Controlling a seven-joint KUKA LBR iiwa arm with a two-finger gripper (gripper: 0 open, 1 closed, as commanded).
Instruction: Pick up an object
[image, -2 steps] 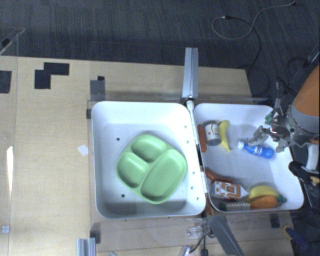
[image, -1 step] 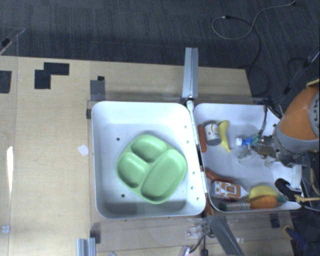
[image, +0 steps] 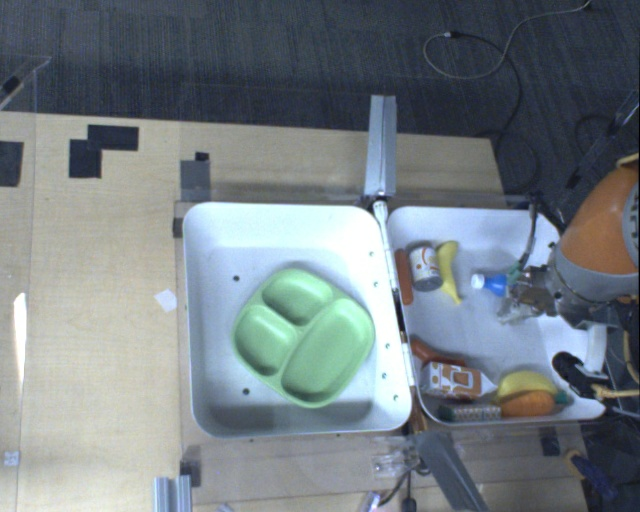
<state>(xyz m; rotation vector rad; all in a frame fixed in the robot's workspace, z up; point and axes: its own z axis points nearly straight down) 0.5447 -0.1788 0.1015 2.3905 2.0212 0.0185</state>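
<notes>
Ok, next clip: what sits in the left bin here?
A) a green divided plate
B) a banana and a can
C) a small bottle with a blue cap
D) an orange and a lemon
A: the green plate, with its three compartments, lies alone in the left bin, while the can, banana and the other small items lie in the right bin.

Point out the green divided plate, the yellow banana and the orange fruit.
Green divided plastic plate (image: 305, 335): camera view, its large right compartment.
Yellow banana (image: 449, 268): camera view, middle of its curve.
Round orange fruit (image: 528, 403): camera view, its top.
</notes>
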